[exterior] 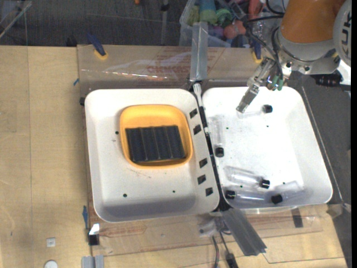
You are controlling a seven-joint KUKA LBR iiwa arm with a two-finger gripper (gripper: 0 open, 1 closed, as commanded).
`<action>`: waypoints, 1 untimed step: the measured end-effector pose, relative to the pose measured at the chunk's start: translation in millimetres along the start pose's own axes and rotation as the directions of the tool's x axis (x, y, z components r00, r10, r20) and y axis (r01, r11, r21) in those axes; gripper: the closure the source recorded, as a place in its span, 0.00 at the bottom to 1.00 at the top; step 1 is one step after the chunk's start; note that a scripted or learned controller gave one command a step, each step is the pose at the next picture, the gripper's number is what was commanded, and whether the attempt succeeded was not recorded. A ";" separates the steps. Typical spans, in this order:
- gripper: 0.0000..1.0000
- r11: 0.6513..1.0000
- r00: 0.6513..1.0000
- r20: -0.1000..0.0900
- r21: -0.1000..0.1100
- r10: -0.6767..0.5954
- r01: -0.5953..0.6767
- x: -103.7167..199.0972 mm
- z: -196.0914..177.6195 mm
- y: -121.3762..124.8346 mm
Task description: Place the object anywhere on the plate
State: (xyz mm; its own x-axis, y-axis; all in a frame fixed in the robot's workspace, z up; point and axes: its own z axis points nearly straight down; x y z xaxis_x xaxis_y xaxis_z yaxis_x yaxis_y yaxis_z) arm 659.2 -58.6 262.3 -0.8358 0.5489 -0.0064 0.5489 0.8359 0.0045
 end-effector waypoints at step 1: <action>0.00 0.987 0.987 0.000 0.000 -0.162 0.162 -18.8 -1.7 -29.8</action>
State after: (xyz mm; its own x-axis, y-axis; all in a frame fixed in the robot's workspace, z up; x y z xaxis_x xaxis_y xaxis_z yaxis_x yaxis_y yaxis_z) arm 658.5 -93.8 264.0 -0.9139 0.4058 -0.0075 0.4058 0.9140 0.0035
